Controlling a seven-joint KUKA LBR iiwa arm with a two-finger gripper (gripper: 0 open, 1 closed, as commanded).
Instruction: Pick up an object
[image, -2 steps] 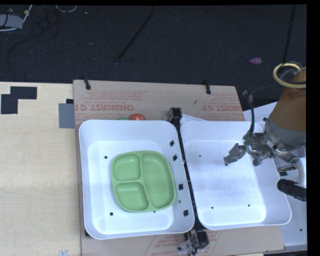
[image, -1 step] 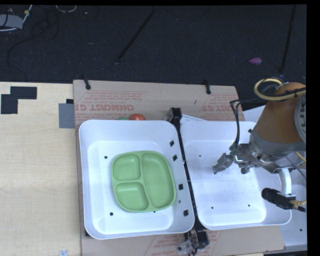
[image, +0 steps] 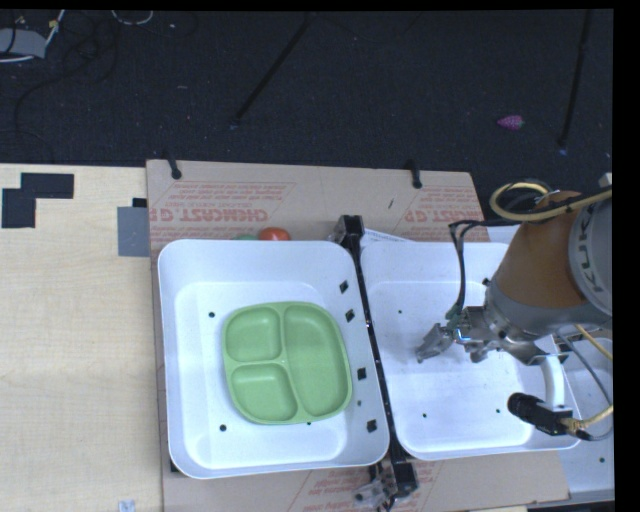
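Near edge first: two bins sit side by side on cardboard (image: 300, 200) on the desk (image: 70, 350). Black clips (image: 352, 300) run down the seam between them. My guess is that these stop the bins sliding when I push on things.

Left bin (image: 190, 300): plate (image: 287, 362), lying flat around the middle of the floor, turned a bit off square to the walls. It's the only pickable thing I see in a bin, so it's my target.

Plate look: pale green, rounded-square, three compartments (two smaller, one long), low raised rim and ridges. Looks like light, smooth plastic. I judge it too wide to span, so the grip has to be a pinch on the rim or a ridge, and it may slip.

Right bin (image: 440, 420): my pincer (image: 440, 345) is low over the floor, left of centre, pointing toward the seam. Can't tell how wide it's open from this angle. I see nothing gripped in it. It's well apart from the plate, with both inner bin walls between. The arm (image: 545, 265) comes in from the right.

Farther back: a small orange thing (image: 274, 235) just behind the left bin's back wall, outside the bin. It's partly hidden, so I can't say what it is.
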